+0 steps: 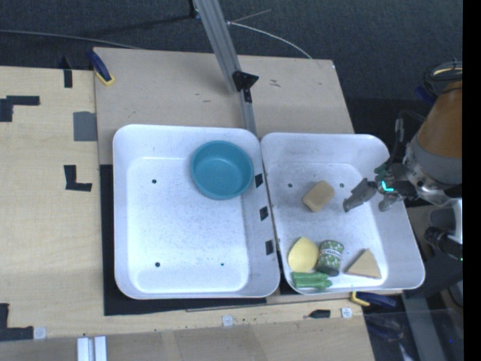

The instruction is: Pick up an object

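Note:
My gripper hangs over the right side of the right bin, with the grey arm and its orange band behind it at the frame's right. Its two dark fingers are spread open and nothing sits between them. A tan block lies just left of the left finger, apart from it. Along the bin's front lie a yellow lemon-like object, a green can, a green pod-shaped item and a tan wedge. In the left bin, a blue bowl stands at the back right.
A grey metal pole slants from the top of the frame down to the ridge between the bins. The bins rest on a wooden bench with black tape marks at the left.

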Action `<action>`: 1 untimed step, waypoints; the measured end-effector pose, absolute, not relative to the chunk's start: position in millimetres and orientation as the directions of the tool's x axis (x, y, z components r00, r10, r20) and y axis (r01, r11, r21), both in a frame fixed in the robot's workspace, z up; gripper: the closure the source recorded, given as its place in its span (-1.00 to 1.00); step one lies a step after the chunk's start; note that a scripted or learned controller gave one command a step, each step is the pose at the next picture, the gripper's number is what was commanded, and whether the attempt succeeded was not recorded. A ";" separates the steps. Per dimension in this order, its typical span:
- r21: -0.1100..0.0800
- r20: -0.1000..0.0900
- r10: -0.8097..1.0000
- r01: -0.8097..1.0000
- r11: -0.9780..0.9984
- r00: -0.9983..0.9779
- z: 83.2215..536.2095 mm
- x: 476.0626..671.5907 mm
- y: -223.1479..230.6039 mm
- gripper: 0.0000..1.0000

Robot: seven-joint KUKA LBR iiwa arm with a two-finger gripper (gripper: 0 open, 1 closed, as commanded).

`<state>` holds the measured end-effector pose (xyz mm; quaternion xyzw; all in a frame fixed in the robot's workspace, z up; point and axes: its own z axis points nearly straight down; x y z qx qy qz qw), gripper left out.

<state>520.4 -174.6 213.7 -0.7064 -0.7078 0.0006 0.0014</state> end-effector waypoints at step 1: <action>-0.002 0.001 1.000 1.000 0.002 -0.002 213.9 520.6 -174.6 -1.00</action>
